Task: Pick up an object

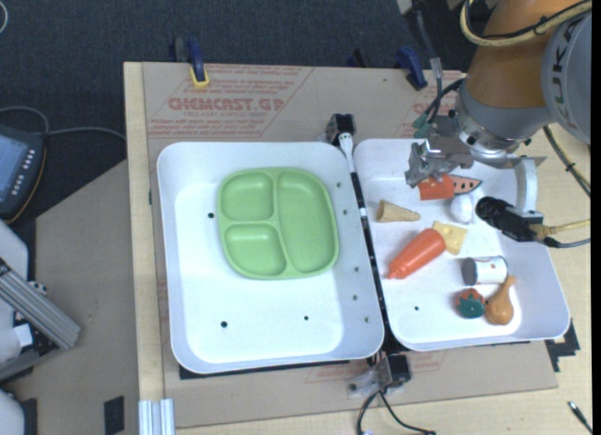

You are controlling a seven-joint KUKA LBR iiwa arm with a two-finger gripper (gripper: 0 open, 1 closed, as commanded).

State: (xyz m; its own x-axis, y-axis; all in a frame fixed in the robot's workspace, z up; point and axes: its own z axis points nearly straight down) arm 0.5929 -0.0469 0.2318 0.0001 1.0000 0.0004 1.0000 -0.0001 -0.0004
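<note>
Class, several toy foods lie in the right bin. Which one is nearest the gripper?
The small orange-red piece, directly under the gripper. The carrot and cone lie farther left.

The gripper (pixel 427 165) stands in front of an orange-red object (pixel 441 187), so the upper part of this object is hidden and I cannot say what it is. The arm (pixel 526 48) is cut by the right edge. A black device (pixel 19 165) is cut by the left edge. The small round thing (pixel 470 306) in the right bin (pixel 535 316) is too small to identify.
</note>
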